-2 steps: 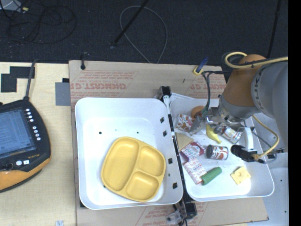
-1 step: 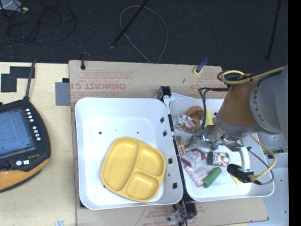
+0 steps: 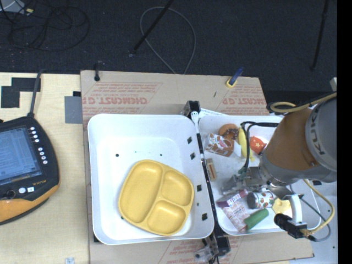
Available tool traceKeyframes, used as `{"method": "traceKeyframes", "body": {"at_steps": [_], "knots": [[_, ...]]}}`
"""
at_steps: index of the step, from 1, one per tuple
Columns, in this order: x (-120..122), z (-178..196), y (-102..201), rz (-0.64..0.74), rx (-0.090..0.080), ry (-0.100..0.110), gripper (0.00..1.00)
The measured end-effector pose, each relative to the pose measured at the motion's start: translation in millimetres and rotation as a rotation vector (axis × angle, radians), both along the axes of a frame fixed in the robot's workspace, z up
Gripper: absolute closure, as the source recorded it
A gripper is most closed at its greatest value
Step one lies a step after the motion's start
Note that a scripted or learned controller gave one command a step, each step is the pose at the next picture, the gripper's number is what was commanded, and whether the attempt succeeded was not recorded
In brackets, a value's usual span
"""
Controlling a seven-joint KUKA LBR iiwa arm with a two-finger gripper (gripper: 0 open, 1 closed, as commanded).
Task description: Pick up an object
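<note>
The right bin [image 3: 208,126] holds several small items. At its back are a brown donut [image 3: 227,131], a printed snack packet [image 3: 218,145], a yellow banana [image 3: 242,141] and a red tomato [image 3: 257,144]. Toward the front lie a pink wrapper [image 3: 235,211], a green cylinder [image 3: 256,219], a small strawberry-printed can [image 3: 264,198] and a pale yellow wedge [image 3: 281,207]. My gripper [image 3: 242,180] reaches down into the middle of this bin, just above the pink wrapper and left of the can. The arm's orange band [image 3: 289,142] covers the bin's right side.
The left bin [image 3: 110,131] holds a yellow divided plate [image 3: 155,197]. A black divider with clips [image 3: 202,175] separates the bins. A teach pendant [image 3: 22,164] lies at the far left. Cables trail at the lower right [image 3: 313,224].
</note>
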State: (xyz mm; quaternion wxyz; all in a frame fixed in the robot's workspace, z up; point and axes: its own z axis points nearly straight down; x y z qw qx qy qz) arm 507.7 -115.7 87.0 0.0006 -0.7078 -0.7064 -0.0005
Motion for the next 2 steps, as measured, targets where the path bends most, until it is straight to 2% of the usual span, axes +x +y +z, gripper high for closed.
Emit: {"method": "traceKeyframes", "body": {"at_steps": [1,2], "knots": [[-14.1,-0.1,-5.4,0.002,0.000,-0.003,0.00],[-14.1,7.2,-6.2,-0.004,0.006,0.004,1.00]]}}
